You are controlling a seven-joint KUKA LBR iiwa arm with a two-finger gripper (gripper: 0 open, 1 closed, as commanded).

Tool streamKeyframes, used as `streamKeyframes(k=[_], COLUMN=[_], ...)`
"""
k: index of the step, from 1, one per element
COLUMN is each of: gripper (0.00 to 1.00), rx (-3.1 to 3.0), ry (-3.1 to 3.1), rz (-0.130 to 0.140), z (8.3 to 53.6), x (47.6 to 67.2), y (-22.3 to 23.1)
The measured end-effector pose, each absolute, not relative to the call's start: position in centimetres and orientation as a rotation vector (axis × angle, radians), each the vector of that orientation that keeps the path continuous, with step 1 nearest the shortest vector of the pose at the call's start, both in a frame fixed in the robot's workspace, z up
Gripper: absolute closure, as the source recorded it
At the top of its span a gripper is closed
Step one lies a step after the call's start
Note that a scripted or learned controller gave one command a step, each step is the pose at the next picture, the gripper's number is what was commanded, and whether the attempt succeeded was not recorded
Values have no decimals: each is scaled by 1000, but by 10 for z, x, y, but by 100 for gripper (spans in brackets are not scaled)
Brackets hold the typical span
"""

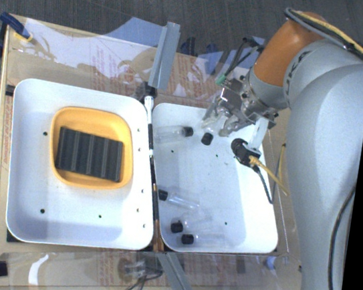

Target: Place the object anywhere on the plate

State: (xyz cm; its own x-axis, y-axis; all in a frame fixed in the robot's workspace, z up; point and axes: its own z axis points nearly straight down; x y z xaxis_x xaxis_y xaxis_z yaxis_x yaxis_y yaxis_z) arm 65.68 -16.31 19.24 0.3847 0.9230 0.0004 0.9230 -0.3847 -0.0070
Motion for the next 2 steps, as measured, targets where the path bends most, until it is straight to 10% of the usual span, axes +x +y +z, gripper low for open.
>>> streamKeyframes(k=[1,2], gripper=[100,0], rx=[-2565,-2565], ry=[-1810,-1811], rz=[2,2], z=[228,228], x=[657,657], y=[-112,-112])
